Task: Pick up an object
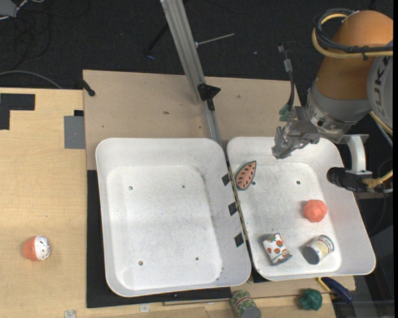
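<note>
The right bin (pixel 358 260) is carrying every candidate, and the hand (pixel 286 144), whose state I cannot tell, is hanging over its far rim, so the red ball (pixel 314 210), can (pixel 318 249) and carton (pixel 276 248) are lying nearer the camera, the leaf (pixel 245 174) just left.

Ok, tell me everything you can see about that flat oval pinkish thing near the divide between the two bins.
The flat oval thing is salmon pink with small dark specks and a darker rim, tapering to a point at its upper end. It looks thin, perhaps rubber or plastic. It lies tilted in the right bin, at that bin's upper left, against the wall beside the left bin. Nothing else touches it; the tool hangs up and to its right, apart from it.
</note>
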`<state>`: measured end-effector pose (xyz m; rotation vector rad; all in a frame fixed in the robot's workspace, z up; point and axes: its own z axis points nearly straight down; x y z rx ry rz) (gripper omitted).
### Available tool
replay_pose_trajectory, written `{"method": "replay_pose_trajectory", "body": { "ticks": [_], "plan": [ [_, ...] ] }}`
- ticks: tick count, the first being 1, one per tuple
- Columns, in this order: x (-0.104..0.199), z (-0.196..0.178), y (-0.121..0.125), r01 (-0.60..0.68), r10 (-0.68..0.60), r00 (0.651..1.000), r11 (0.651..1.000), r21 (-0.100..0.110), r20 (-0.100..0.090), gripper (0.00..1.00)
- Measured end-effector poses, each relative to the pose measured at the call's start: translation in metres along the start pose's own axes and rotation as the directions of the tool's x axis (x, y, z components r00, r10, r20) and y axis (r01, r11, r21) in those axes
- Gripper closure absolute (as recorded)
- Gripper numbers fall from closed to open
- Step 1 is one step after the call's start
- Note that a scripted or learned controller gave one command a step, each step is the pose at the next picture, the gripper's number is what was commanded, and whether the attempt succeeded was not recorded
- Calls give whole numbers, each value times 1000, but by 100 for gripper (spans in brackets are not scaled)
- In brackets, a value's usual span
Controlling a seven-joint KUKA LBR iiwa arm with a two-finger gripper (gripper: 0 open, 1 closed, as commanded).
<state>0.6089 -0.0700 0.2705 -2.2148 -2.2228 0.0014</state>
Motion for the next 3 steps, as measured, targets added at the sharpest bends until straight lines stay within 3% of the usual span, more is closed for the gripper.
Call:
{"method": "replay_pose_trajectory", "body": {
  "ticks": [3],
  "plan": [
    [138, 27, -16, 0, 0, 1000, 1000, 3, 1, 100]
  ]
}}
